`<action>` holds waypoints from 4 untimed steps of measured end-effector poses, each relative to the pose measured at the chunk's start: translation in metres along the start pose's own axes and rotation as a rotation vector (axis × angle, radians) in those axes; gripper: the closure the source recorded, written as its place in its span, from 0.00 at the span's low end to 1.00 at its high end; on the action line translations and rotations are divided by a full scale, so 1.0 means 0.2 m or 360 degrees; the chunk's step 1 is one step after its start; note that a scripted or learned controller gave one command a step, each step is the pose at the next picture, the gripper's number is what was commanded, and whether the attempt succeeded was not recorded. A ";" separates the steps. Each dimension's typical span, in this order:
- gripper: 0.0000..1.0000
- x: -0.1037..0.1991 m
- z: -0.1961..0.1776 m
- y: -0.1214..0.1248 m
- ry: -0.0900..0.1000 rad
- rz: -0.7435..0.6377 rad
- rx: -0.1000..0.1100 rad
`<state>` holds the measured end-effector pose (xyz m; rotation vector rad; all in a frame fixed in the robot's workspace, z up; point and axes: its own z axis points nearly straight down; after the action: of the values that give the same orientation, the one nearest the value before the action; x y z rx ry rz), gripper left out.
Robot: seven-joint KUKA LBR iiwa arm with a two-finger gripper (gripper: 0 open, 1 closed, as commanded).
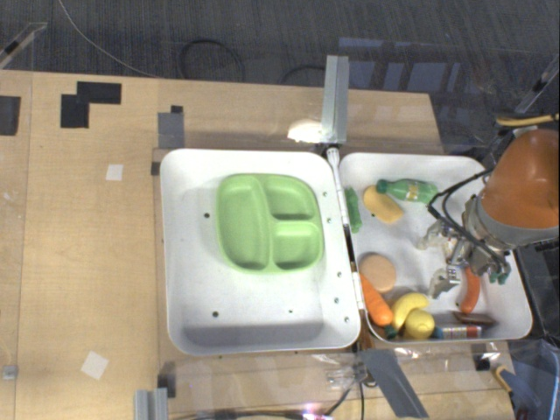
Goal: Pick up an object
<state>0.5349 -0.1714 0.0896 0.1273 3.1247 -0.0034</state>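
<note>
As seen from the one camera, fixed above the bench: two white bins side by side; arm reaching in from the right
Left bin (188, 234): holds one green divided tray (267, 221), three compartments, lying flat near the middle
Right bin (516, 309): holds the loose objects and the gripper (448, 278)
Green bottle (407, 189): one; lying on its side near the far wall, touching the yellow potato-like piece (383, 205)
Green strip (353, 209): one; along the left wall
Tan round piece (379, 271): one; left of centre
Carrot (375, 303): one; just beside the tan round piece, near the left wall
Yellow fruit: two; a banana (408, 305) and a lemon (420, 324), touching, at the near wall
Marker (455, 331): one; lying along the near wall
Orange-red piece (471, 292): one; just right of the gripper, tilted
Gripper: low over the bin floor, between the yellow fruit and the orange-red piece; finger state cannot be told; nothing seen between them
Arm (523, 191): orange band over the right wall
</note>
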 end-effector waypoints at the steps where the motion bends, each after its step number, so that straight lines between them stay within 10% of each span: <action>1: 0.00 -0.36 0.01 0.26 0.0001 0.0278 -0.0004; 2: 0.00 -0.31 0.01 0.47 0.0003 0.0325 -0.0004; 3: 0.00 -0.10 0.00 0.42 -0.0001 0.0494 -0.0004; 4: 0.00 -0.20 -0.27 -0.02 0.0004 0.0119 0.0002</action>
<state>0.5746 -0.1786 0.1435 0.2440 3.1201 -0.0043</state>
